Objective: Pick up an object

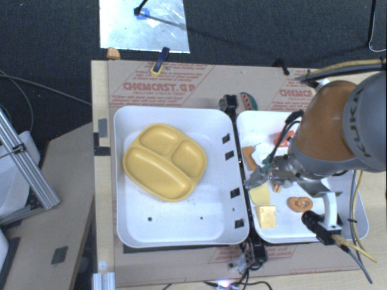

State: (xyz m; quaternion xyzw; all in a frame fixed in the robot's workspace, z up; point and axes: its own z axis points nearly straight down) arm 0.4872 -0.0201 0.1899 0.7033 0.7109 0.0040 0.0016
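The arm reaches in from the right over the right bin (pixel 284 234). Its gripper (pixel 264 176) hangs low at that bin's left side, just above a pale yellow cheese-like piece (pixel 260 195). A second yellow square piece (pixel 266 216) lies nearer the front edge. A small brown pretzel-shaped item (pixel 299 204) sits to the right of them. An orange-brown strip (pixel 248 157) lies by the bin's left wall, and a bit of an orange-red thing (pixel 280 139) peeks out beside the arm. Nothing shows between the fingers.
The left bin (pixel 139 222) holds a yellow divided plate (pixel 164 161). A black divider with clips (pixel 236 162) runs between the bins. The arm's bulk covers much of the right bin. Cables trail at the front right (pixel 347 243).
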